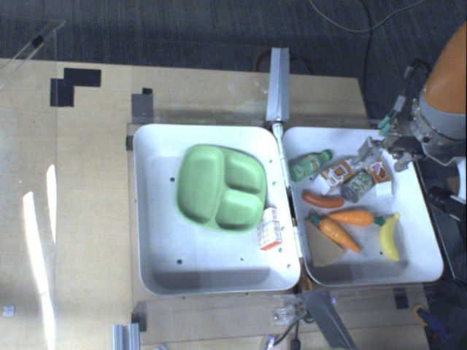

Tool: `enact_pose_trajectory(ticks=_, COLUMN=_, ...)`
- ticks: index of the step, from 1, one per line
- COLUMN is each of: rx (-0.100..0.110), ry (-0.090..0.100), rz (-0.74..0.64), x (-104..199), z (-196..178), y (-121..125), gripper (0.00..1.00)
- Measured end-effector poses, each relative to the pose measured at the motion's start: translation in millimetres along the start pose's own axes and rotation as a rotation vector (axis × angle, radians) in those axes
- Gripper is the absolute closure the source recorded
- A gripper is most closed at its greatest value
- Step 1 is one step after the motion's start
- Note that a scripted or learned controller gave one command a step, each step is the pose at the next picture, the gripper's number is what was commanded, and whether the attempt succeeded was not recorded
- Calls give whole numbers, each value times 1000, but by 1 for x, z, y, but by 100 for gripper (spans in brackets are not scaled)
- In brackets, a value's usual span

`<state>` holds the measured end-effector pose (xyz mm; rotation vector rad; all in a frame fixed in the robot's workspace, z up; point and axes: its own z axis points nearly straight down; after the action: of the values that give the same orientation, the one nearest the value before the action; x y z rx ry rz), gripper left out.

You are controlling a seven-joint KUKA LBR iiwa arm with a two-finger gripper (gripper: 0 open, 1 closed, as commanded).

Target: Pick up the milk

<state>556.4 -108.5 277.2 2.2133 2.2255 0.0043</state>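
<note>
The milk, as I judge it, is the small white carton with red print (270, 230). It lies on its side in the left white bin (149, 217), at that bin's near right, close against the wall shared with the right white bin (430, 246). It sits just beside the near right corner of the green divided plastic plate (219, 187); I cannot tell whether they touch.

My gripper (383, 154) hangs over the far side of the right bin, above the small printed cartons (337, 172) and a grey can (357, 187), well apart from the milk. From this slant I cannot tell whether it is wide or narrow.

I expect the carton to be light, with thin walls that give under a hard squeeze and a smooth skin that may slip. I would take it across its short width, mid-body, pressing gently. The bin wall on its right leaves little room there, so closing along the near-far line looks safer.
</note>
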Motion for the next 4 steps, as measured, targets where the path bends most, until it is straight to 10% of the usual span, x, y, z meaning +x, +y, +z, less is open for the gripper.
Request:
enact_pose_trajectory(ticks=1, rx=0, ry=-1, rz=37, x=-60, z=110, y=72, gripper=0)
enact_pose_trajectory(ticks=2, rx=-26, ry=-8, rz=0, x=-87, z=154, y=74, gripper=0)
enact_pose_trajectory(ticks=4, rx=-39, ry=-22, rz=-130, x=-22, z=166, y=101, gripper=0)
